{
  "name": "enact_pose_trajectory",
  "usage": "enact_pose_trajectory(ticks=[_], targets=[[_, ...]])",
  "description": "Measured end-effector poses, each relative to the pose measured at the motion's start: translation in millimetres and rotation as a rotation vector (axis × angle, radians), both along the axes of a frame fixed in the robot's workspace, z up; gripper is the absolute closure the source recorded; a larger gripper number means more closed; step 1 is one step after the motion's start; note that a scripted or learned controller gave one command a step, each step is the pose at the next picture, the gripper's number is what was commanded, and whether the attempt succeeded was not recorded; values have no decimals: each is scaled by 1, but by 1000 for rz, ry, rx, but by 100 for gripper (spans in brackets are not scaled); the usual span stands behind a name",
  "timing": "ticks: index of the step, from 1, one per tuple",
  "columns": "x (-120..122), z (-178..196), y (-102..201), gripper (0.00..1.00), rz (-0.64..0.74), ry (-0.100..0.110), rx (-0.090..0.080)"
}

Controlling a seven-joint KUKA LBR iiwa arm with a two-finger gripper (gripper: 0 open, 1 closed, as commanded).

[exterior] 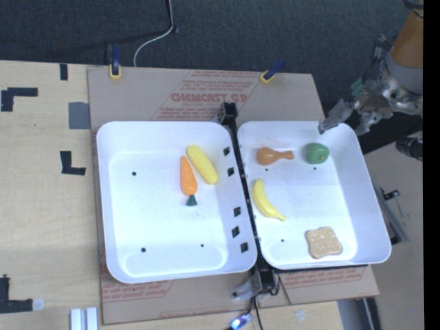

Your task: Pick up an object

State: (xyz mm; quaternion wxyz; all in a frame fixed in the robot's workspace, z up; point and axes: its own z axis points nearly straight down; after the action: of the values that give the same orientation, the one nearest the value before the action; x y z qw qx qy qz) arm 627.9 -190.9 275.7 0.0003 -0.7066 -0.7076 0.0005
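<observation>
The right bin (364, 184) holds a green apple (317, 152), a brown chicken drumstick (273, 157), a yellow banana (266, 201) and a tan cracker (323, 243). In the left bin (117, 205) lie an orange carrot (188, 177) and a yellow corn cob (202, 164), side by side. My gripper (337, 119) hangs above the right bin's far right corner, up and to the right of the apple, with nothing visible between its fingers.
A row of black clips runs along the seam (237, 184) between the bins. Both bins rest on a cardboard sheet (206, 95) held by clamps at the back. A white cable (155, 40) trails across the dark backdrop.
</observation>
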Motion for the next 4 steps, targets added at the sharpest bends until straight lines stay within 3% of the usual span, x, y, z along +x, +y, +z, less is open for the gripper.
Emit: enact_pose_trajectory(ticks=[1, 2, 3, 4], targets=[[-7, -116, 10, 0, 0, 13, 4], [43, -79, 42, 0, 4, -6, 0], [42, 37, 21, 0, 0, -13, -4], [41, 38, 23, 100, 1, -1, -3]])
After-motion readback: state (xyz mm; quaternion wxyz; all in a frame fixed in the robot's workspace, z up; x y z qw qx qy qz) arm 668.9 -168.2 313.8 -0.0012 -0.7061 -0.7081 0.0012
